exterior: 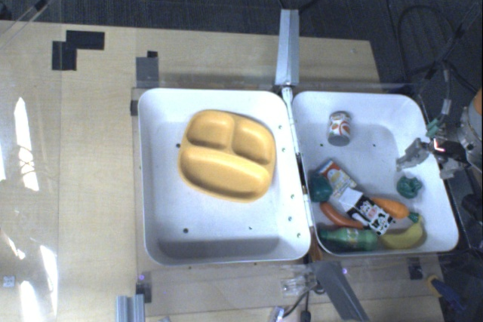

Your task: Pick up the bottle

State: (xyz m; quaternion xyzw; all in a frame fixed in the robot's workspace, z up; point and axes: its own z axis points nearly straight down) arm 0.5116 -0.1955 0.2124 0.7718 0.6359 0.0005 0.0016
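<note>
Crowded front edge, open back half

The bottle (349, 238) lies against the right bin (377, 103) front wall, hemmed by banana (404, 235), carrot (341, 216) and carton (333, 180).

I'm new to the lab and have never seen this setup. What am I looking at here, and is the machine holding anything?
One fixed camera looks down at a slant on a bench with two shallow white bins. The left bin holds a yellow compartment tray. The right bin holds a small can, a carton, a carrot, a banana, a small dark green object and the green bottle, lying along the near edge. The robot's gripper enters from the right, over that bin's right side, with nothing visibly held.
</note>
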